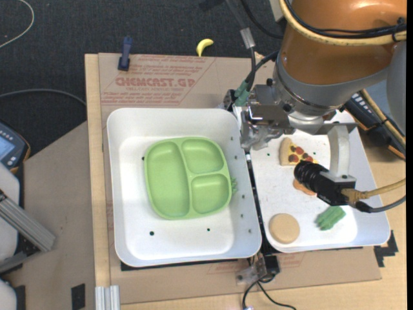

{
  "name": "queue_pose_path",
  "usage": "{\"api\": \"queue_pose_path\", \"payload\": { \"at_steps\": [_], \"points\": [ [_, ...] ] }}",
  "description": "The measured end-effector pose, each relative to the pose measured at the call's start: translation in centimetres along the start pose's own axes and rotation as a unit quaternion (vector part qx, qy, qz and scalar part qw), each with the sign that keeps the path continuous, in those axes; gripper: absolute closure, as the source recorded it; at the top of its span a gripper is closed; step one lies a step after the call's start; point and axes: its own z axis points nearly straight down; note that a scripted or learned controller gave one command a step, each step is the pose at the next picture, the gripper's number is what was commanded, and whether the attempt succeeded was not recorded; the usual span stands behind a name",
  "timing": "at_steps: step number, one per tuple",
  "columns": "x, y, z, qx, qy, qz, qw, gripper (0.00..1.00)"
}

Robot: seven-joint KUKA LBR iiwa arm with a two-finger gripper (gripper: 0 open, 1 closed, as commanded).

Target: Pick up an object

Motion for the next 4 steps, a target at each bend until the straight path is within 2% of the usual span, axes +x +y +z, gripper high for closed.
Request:
{"api": "queue_pose_path", "payload": {
  "at_steps": [1, 2, 3, 4],
  "points": [
    [0.1, 0.1, -1.8, -0.008, 0.002, -0.002, 1.0000, 1.00],
    [0.1, 0.2, -2.8, -0.009, 0.002, -0.002, 1.0000, 1.00],
    [-5.7, 0.1, 7.8, -0.001, 0.001, 0.002, 1.0000, 1.00],
    [-0.4, 0.2, 8.6, -0.004, 0.002, -0.004, 1.0000, 1.00]
  ]
}}
